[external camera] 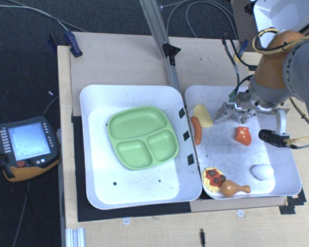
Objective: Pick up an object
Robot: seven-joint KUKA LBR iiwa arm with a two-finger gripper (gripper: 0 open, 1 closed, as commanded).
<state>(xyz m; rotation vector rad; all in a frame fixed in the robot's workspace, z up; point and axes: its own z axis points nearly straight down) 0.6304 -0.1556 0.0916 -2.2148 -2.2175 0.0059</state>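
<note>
Nearest us, at the front edge of the right bin (293,181), we note a pizza slice (212,177) touching a drumstick (235,189), with a white egg (261,172) just beside them toward the arm's side. Farther back from that edge sits a red piece (242,135), small and squat, no clear long axis. At the bin's inner wall lie a sausage (196,129), long axis running front to back, and a yellow piece (203,116) touching its far end. The left bin (92,189) holds a green tray (142,137). Farthest in the right bin hangs the gripper (236,113); we cannot tell whether its jaws are spread or closed, and we see nothing between them. The red piece looks like the likeliest target: it lies just beside the gripper, toward the front edge and slightly toward the arm's side, standing free of the other items. We judge a short move frontward and down would bring the jaws over it.
</note>
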